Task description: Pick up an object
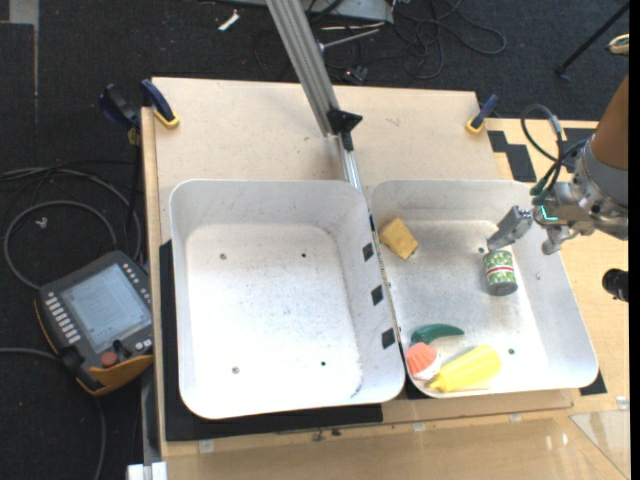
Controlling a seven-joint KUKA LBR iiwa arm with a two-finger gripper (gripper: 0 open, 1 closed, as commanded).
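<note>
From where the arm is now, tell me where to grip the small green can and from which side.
Grip the green can across its round body, midway along, coming from straight above. It seems to lie on its side on the right bin floor with open space around it, and the claw hovers just above it.

The big grey arm (612, 158) goes off the right side of the picture, so most of it is cut away. The pincer (528, 230) is small and fuzzy, and it is hard to tell how its tips sit. The words on the little green can (499, 271) are too tiny to read. The yellow thing (467, 368) covers part of the pink thing (421, 358) and touches the dark green thing (437, 333), so their shapes are hard to make out. The surface (300, 128) is hidden under both white bins (180, 268).
</note>
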